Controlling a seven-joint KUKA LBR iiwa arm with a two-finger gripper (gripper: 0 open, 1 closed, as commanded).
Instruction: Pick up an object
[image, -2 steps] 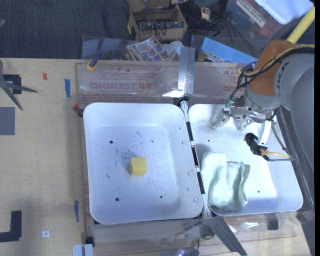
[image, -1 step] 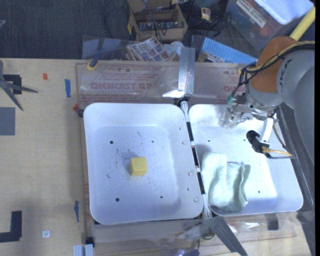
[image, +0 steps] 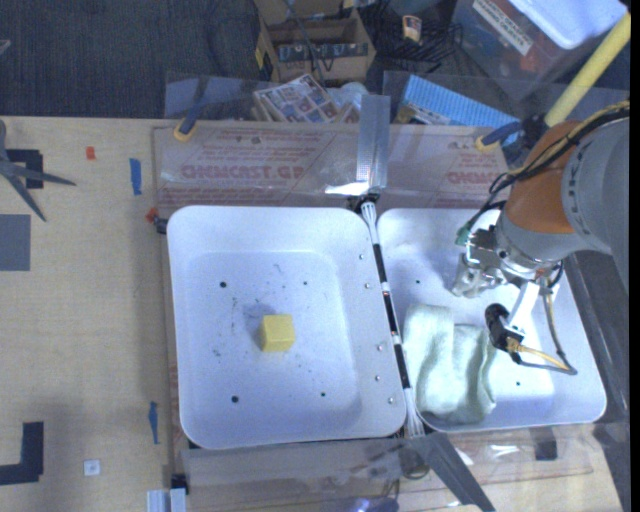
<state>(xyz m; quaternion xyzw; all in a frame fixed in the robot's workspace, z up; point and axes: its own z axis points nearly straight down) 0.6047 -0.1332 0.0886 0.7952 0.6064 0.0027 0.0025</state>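
Right now, gripper (image: 478, 283): I'm seeing it hovering over the right bin's (image: 585, 400) far part; I cannot tell its jaw state.
White cloth (image: 452, 365): lying just near-left of it, in the same bin.
Yellow block (image: 278, 333): sitting mid left bin (image: 200, 240).

Left bin (image: 200, 250): white plastic, smooth, slight sheen, floor scuffed with dark specks and smudges toward middle. Right bin (image: 580, 390): same white plastic, glossy along rim. Yellow block (image: 278, 333) at middle of left bin: matt, looks like foam or sponge. Pale cloth (image: 452, 362) along right bin's near-left edge: soft, fuzzy, crumpled. Bench (image: 80, 330): light wood, matt, visible grain. Arm (image: 590, 190): grey smooth casing, glossy orange band. Gripper (image: 472, 282): bare metal, shiny.
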